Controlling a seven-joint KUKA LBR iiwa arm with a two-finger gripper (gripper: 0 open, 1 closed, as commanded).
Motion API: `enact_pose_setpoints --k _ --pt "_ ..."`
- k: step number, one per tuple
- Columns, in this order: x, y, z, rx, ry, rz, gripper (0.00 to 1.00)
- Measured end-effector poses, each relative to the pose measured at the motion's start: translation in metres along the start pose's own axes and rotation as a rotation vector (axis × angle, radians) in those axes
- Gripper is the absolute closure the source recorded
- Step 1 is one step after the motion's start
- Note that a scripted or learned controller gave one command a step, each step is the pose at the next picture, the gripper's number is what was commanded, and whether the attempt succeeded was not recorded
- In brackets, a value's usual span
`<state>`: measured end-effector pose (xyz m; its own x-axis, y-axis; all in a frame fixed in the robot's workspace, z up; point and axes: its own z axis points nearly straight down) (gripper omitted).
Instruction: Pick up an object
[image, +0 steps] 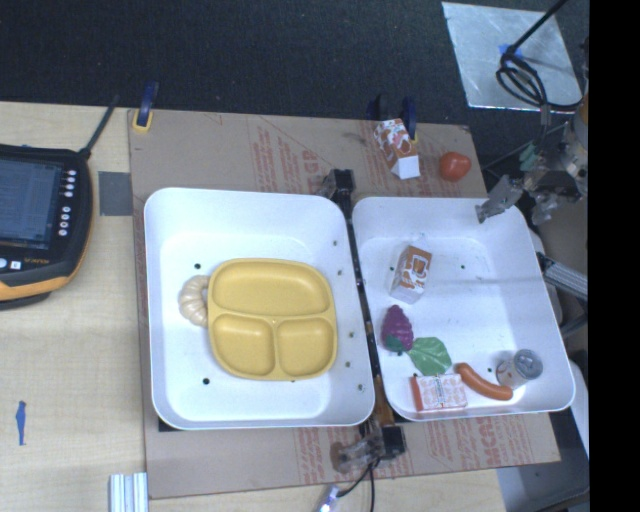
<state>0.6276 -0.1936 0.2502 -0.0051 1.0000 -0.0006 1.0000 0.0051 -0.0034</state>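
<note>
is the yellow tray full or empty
Empty. All three compartments of the yellow tray show bare yellow bottoms. A beige item lies outside it, against its left edge, in the left bin.

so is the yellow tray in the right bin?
No, the yellow tray sits in the left bin; the right bin holds the small items such as the sausage.

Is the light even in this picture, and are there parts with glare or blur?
Camera view: the light is soft and fairly even; the white right bin shows a pale diagonal sheen on its floor; the yellow tray casts a faint shadow in the left bin; the hand at the upper right is small and slightly blurred; the background at the top is dark.
</note>
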Motion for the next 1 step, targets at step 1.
enact_pose_setpoints --k 1 --pt "0.0517 0.028 0.156 0.005 0.001 0.0 0.0"
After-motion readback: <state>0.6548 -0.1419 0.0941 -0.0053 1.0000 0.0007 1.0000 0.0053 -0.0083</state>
